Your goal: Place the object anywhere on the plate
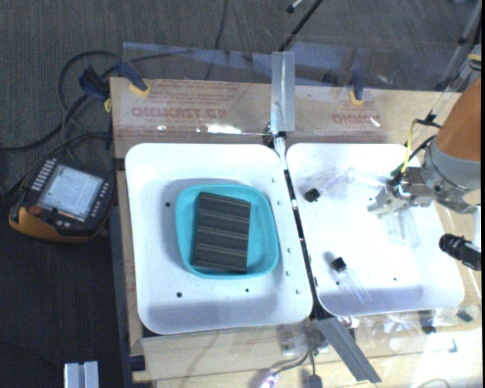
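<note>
A dark grey ribbed block [221,232] lies flat in the middle of the teal plate [264,234], which sits in the left white bin [149,289]. My gripper [392,215] hangs over the right bin [372,293], near its right side and far from the block. Its fingers [382,204] are spread, open, with nothing between them. The arm's orange band [467,128] shows at the right edge.
Two small black pieces [311,193] [337,263] lie in the right bin's left half. A raised rim [295,217] divides the bins. A metal post [283,95] stands at the back. A teach pendant [65,196] lies off the bench at the left.
</note>
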Controlling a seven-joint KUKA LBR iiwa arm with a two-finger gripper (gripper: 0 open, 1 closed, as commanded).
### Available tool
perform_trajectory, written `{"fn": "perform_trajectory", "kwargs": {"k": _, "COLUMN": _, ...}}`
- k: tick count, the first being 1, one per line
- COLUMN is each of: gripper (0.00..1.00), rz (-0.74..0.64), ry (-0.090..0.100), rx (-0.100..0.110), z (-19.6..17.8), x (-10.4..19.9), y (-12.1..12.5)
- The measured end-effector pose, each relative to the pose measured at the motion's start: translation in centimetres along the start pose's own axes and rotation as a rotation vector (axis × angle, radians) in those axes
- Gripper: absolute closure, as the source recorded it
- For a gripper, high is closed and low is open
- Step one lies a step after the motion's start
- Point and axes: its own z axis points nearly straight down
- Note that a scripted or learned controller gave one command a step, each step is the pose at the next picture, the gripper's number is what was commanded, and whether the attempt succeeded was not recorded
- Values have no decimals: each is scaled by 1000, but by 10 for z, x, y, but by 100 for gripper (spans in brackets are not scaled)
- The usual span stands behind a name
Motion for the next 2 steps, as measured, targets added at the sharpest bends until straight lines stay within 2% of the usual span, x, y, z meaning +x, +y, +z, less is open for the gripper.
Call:
{"fn": "perform_trajectory", "kwargs": {"k": 1, "gripper": 0, "rz": 0, "ry": 0, "rx": 0, "z": 0, "x": 0, "y": 0}}
{"fn": "perform_trajectory", "kwargs": {"k": 2, "gripper": 0, "rz": 73, "ry": -1, "rx": 2, "z": -34, "x": 2, "y": -61}}
